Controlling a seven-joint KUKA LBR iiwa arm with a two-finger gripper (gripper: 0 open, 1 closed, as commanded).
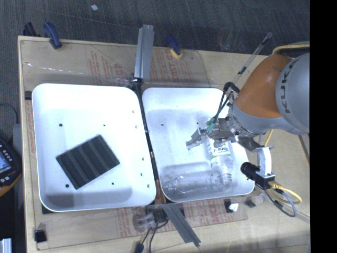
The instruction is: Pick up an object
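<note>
End effector (pixel 202 138) in right bin (pixel 158 101), grip state unreadable; upright clear bottle (pixel 221 156) just right, another bottle (pixel 192 181) lying crosswise below.

A clear plastic bottle (pixel 222 159) with a white label stands roughly upright just below the claw (pixel 206 139), its top hidden under the wrist, so contact cannot be judged. A second clear bottle (pixel 192 182) lies on its side further below the claw, along the near wall, touching or nearly touching the first one's base. A flat dark ribbed rectangular pad (pixel 87 161) lies tilted, well to the claw's left, in the other bin.
</note>
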